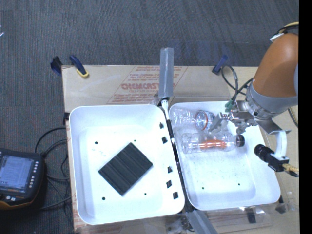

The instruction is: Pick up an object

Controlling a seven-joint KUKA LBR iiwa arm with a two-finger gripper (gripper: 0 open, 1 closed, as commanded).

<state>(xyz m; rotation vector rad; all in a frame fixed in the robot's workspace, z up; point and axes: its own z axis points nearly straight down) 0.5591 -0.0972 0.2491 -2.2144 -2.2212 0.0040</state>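
Two clear plastic bottles lie in the right bin [229, 191]. One bottle [194, 117] rests near the bin's far left corner. The other bottle [208, 143], with an orange-red label, lies on its side just in front of it. My gripper [225, 122] hangs over the far right part of that bin, close above the two bottles and a little to their right. A dark ribbed rectangular pad [126, 168] lies flat in the left bin [85, 130].
A grey upright post [166, 77] stands behind the divide between the bins. Blue clamps [74, 65] hold the cardboard sheet at the bench's back edge. A black cylinder on a white bracket [271, 156] juts over the right bin's right rim. A handheld control pendant [18, 177] sits at far left.
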